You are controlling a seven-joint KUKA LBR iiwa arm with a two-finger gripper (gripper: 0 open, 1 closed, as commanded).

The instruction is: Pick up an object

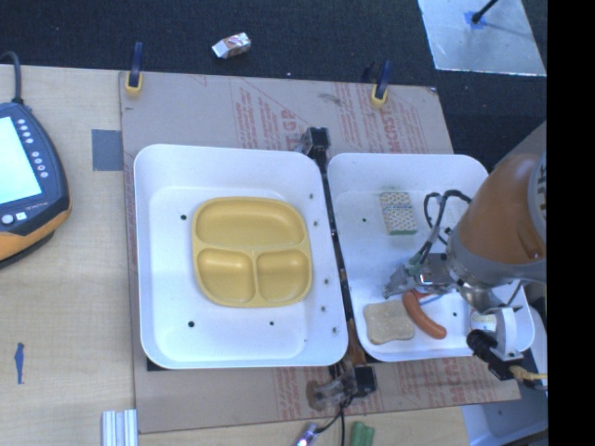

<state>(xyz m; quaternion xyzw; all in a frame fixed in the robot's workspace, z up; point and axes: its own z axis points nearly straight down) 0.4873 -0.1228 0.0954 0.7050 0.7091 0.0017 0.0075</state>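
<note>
1. The bench (65,342) spans the frame, light wood with a brown board clamped across its middle.
2. The left bin (158,249) sits centre-left on that board. It holds a yellow divided plate (251,249), lying flat and well apart from the arm.
3. The right bin (358,179) sits just beside it, centre-right of the frame. It carries the loose items.
4. The arm (502,221) enters from the right edge and covers the right part of that bin, orange band uppermost.
5. A handheld control pendant (23,179) lies at the left edge of the bench.
6. A slice of bread (388,323) lies flat near the lower edge of the right bin.
7. A red sausage (425,316) lies at a slant just beside the bread, on its right, appearing to touch or overlap its corner.
8. A small speckled green sponge (398,212) lies in the upper part of the right bin, apart from the others.
9. The claw (418,282) hangs just above the upper end of the sausage. Whether it is spread or closed cannot be told; nothing is seen held in it.
10. Judgement: the step in hand is the approach to a grasp, the sausage being the likeliest target. The next move calls for a descent centred across the sausage, clear of the bread, then closing and lifting.
</note>
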